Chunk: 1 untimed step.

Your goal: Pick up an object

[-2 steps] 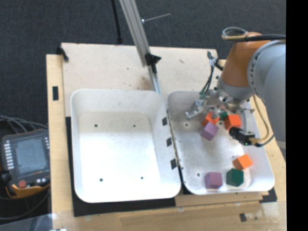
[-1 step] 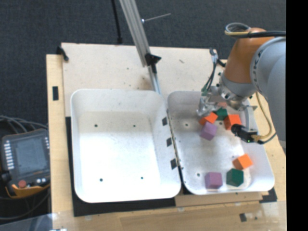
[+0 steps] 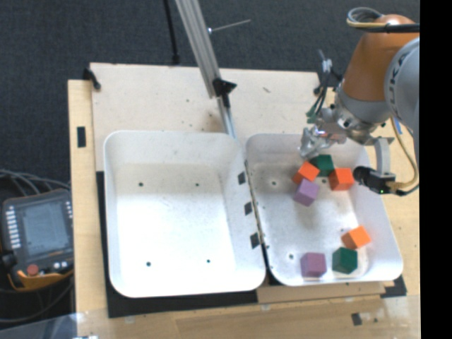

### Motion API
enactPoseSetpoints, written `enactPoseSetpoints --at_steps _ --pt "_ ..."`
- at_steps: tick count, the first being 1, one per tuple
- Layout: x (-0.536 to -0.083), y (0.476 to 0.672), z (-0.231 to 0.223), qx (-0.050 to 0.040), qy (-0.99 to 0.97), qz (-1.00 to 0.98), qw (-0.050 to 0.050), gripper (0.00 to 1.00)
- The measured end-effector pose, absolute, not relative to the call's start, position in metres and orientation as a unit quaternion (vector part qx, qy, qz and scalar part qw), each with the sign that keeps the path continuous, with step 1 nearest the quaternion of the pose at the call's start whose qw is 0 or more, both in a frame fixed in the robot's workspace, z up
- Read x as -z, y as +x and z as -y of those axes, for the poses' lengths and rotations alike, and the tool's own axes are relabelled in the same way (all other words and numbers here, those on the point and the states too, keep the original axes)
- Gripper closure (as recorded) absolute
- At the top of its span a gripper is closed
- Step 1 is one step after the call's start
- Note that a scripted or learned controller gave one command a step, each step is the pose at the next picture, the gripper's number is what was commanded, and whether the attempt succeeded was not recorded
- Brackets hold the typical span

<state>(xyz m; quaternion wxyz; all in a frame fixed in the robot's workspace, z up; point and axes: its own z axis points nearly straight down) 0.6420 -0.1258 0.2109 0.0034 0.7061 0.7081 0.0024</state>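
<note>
The arm [image 3: 374, 62] reaches over the right bin [image 3: 381, 210], its gripper [image 3: 312, 145] just above a cluster of blocks: orange [image 3: 308, 171], green [image 3: 324, 164], orange [image 3: 342, 179], purple [image 3: 306, 191]. I cannot tell how the jaws stand. The left bin [image 3: 127, 147] sits alongside.

Grey arm [image 3: 404, 76] with orange band, thin cables, silvery metal tool [image 3: 313, 141].
</note>
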Motion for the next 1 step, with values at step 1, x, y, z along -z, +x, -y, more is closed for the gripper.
enactPoseSetpoints --at_steps 1 --pt "-0.2472 0.6432 0.1272 -0.0016 0.706 -0.708 0.003 1.00"
